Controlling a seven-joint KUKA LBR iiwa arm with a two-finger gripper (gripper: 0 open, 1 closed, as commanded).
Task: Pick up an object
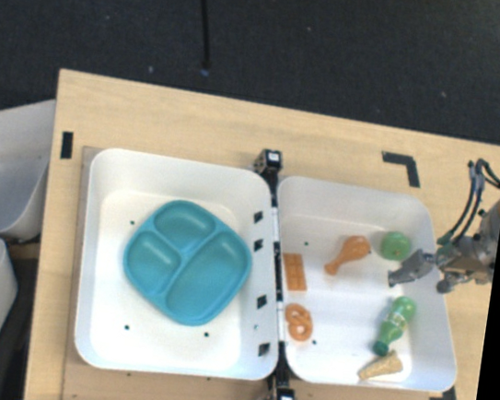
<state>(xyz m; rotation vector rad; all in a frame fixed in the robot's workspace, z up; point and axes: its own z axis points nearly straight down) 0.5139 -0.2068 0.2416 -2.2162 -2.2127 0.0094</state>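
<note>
Since the claw (426,269) hangs open and holds nothing over the right bin (337,366), it should drop straight down on the green ball (396,245), just far of it.

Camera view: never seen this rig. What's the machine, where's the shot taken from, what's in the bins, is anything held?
One fixed camera looks down at a slant on a wooden bench with two shallow white bins side by side. The machine is a robot arm reaching in from the right; its two-finger gripper hovers at the right edge of the right bin. Nothing shows between its fingers.

The left bin holds a blue divided plastic plate. The right bin holds toy food: an orange drumstick, a green ball, an orange rectangular cracker, an orange pretzel, a green bottle-shaped piece and a tan wedge.
</note>
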